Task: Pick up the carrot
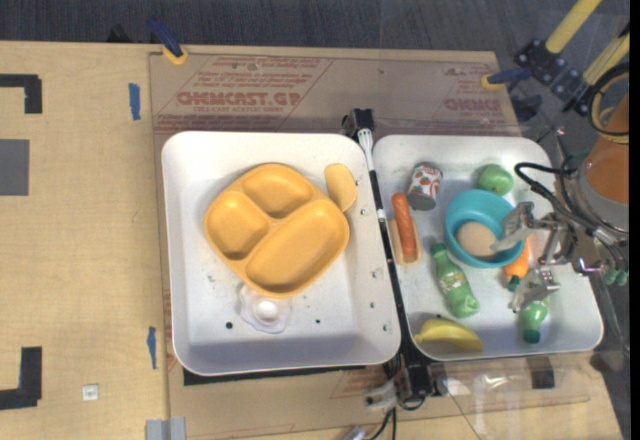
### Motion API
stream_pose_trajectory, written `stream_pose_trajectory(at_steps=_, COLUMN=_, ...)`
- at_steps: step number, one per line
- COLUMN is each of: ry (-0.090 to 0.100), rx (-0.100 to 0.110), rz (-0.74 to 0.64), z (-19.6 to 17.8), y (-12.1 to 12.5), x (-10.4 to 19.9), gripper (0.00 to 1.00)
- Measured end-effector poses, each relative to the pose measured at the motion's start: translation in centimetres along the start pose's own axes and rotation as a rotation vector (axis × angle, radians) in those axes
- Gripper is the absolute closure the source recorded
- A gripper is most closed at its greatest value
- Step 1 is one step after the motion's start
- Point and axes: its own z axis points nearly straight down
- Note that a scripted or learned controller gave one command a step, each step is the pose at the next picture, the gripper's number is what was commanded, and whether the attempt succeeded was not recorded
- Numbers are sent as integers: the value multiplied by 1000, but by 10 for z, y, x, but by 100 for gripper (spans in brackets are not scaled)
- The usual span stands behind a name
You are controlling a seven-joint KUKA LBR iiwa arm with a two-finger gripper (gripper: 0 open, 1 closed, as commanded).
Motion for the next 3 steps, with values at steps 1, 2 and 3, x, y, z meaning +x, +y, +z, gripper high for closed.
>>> stream_pose_trajectory(at_steps=1, ry=-2, rx=2, rz=304, z=37, y=-65, x=-19, gripper=0)
stream_pose_trajectory(at_steps=2, ry=-11, rx=1, rz=240, z=104, y=-76, x=1, gripper=0)
stream_pose_trajectory(at_steps=3, ry=-23, rx=1, rz=236, z=93, y=-74, x=-3, gripper=100)
